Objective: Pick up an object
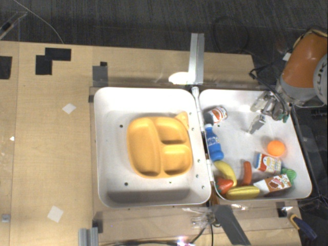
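My gripper [258, 115] hangs over the upper right part of the right bin [236, 99]. Its two metal fingers are spread open with nothing between them. Below it lie an orange ball [277, 147] and a small juice carton [267, 163]. To its left a red and white can [218, 114] lies on its side, with a blue bottle [212, 144] beneath it along the bin's left wall. Two yellow bananas [225, 170] [242, 191], a red sausage [247, 172], a red pepper [224, 185], a brown carton [277, 183] and a green piece [289, 174] crowd the bin's near end.
The left bin [110, 137] holds a yellow divided tray [159, 146]. A metal post [197, 60] stands behind the wall between the bins. The arm's orange band [302, 60] rises at the far right. Bare bin floor lies around the gripper.
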You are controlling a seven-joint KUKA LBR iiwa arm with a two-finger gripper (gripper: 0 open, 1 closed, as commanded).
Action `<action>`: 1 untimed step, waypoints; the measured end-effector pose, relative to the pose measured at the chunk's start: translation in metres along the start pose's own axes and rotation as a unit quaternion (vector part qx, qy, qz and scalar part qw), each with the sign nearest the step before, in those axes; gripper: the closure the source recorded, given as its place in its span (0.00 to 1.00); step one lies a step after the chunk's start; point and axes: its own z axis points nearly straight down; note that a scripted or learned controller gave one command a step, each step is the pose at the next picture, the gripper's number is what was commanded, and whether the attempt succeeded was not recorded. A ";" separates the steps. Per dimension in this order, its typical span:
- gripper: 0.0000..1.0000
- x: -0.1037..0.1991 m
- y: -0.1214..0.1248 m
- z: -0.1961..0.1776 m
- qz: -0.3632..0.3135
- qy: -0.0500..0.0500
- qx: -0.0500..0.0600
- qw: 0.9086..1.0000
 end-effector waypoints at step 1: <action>0.00 0.020 -0.009 -0.092 0.034 -0.008 -0.002 0.999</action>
